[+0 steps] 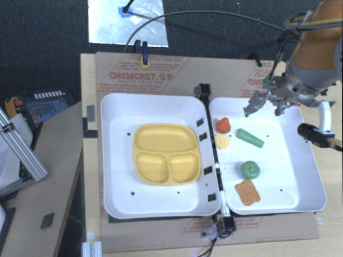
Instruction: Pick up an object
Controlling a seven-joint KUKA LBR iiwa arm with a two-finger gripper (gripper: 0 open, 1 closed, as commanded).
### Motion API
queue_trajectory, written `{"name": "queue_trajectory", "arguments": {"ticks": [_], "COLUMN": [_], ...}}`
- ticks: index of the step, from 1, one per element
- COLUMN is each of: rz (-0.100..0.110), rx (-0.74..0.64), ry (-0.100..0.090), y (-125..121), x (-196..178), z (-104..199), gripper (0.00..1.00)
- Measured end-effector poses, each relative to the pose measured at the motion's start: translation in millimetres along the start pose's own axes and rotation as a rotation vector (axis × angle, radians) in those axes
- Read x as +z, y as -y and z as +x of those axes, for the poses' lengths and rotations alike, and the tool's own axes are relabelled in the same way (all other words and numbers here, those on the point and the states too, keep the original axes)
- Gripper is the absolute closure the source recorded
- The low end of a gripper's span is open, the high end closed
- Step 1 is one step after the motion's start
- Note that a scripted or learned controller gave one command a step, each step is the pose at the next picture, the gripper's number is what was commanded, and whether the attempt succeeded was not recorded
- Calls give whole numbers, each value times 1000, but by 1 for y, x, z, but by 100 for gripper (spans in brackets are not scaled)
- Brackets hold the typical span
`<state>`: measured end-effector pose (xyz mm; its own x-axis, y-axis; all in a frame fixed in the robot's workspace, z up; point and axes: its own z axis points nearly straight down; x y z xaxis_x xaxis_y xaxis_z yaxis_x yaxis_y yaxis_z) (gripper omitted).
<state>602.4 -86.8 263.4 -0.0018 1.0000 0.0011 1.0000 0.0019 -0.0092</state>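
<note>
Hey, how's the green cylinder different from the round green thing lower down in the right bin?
The green cylinder is long and lies on its side at a slant; the round green piece is squat and disc-like with a paler center. The cylinder sits nearer the bin's far side, close to the red piece; the round one sits nearer the front, just above the orange-brown piece. Both are green, rest on the right bin's floor, and lie apart from the end effector.

Two shallow white plastic bins (120,143) sit side by side. One yellow three-compartment plastic tray (165,153) lies in one bin. The other holds five small items: one red-orange piece (223,125), one pale yellow disc (222,141), one green cylinder (250,138), one round green piece (250,169), one tan toast-shaped slab (247,192).
</note>
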Motion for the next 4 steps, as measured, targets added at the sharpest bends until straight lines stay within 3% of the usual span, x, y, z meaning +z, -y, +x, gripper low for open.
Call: {"name": "queue_trajectory", "arguments": {"ticks": [1, 4], "rz": [-11, -7], "rx": [-2, 1], "ry": [1, 1], "y": [-2, -11], "x": [-6, 159], "z": [0, -16], "gripper": [0, 0]}}
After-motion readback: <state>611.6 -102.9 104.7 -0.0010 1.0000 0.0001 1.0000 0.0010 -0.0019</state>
